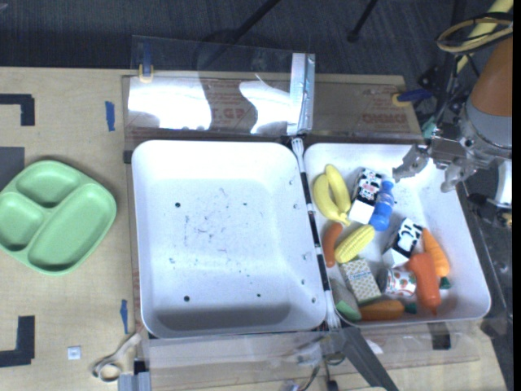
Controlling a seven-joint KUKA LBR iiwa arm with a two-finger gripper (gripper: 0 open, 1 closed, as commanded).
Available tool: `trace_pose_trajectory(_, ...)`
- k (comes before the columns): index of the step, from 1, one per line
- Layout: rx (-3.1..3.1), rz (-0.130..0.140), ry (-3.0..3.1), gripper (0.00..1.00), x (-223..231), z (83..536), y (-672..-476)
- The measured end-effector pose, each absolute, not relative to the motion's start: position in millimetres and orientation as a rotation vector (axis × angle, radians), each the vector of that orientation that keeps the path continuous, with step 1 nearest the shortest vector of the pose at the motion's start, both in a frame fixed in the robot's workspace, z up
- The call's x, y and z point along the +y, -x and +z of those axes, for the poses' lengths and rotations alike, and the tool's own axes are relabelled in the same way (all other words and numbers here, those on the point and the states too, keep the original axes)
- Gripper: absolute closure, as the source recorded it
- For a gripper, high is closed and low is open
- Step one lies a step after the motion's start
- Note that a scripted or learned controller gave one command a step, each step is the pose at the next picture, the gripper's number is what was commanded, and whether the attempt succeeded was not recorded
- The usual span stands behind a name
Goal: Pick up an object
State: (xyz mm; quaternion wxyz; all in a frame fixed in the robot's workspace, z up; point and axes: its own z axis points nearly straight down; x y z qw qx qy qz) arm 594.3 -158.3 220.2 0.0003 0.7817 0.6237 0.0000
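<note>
The right bin (468, 243) holds a pile of small objects. Among them are a yellow banana (330, 192), a second yellow piece (354, 243), a blue bottle (381, 206), two black-and-white toys (369, 186) (407, 239), orange carrots (427, 279) (383, 308), a small box (361, 279) and a can (399, 282). My gripper (427, 171) hangs over the bin's far right part, above and to the right of the blue bottle. It is open, its fingers (404, 166) spread wide with nothing between them.
The left bin (155, 169) lies beside the right one, sharing a middle wall. A green divided plate (53, 216) rests on the bench at far left. Scissors (110, 363) lie at the front left. A clear panel (220, 88) stands behind the bins.
</note>
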Motion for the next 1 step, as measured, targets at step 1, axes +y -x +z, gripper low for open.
trace_pose_trajectory(1,2.179,0.0,-2.264,0.0,-143.0,165.7,-511.1)
